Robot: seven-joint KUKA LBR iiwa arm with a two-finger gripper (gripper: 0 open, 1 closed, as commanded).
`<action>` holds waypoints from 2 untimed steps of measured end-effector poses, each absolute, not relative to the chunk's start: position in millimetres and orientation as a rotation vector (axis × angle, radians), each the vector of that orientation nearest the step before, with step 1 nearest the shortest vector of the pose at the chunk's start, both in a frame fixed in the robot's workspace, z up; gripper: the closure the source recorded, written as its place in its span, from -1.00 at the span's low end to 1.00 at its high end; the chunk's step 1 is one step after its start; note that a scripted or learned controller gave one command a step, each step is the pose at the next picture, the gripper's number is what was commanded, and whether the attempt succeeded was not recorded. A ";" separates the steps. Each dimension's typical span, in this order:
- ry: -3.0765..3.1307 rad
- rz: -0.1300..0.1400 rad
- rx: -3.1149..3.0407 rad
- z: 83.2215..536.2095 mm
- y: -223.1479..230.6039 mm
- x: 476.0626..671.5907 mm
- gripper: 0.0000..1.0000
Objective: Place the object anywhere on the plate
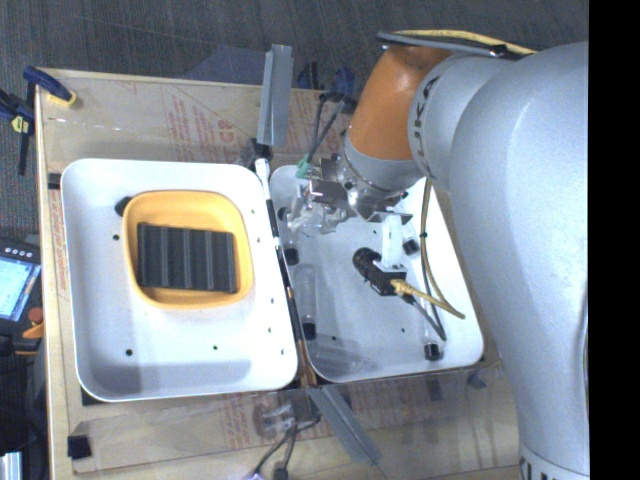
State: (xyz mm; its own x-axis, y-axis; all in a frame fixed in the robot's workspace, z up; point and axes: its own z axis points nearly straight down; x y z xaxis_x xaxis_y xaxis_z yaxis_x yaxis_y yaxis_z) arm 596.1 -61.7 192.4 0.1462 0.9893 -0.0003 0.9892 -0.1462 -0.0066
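Yellow plate [185,204] in the left bin [150,358] bears 1 dark ribbed block [188,258], so placing looks done. The gripper [315,206] hangs over the right bin [350,338]; whether it is spread or closed, I cannot tell.

Lit brightly and evenly from above. Nears overexposure on the white left bin [95,298], with a soft grey shadow along its lower wall. Falls dimmer across the right bin [345,328], shaded by the arm [520,218]. Renders the floor [150,18] dark and grainy. Softens slightly on the near arm.
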 end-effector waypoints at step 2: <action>-2.037 0.004 -2.388 217.7 9.6 628.9 -1.00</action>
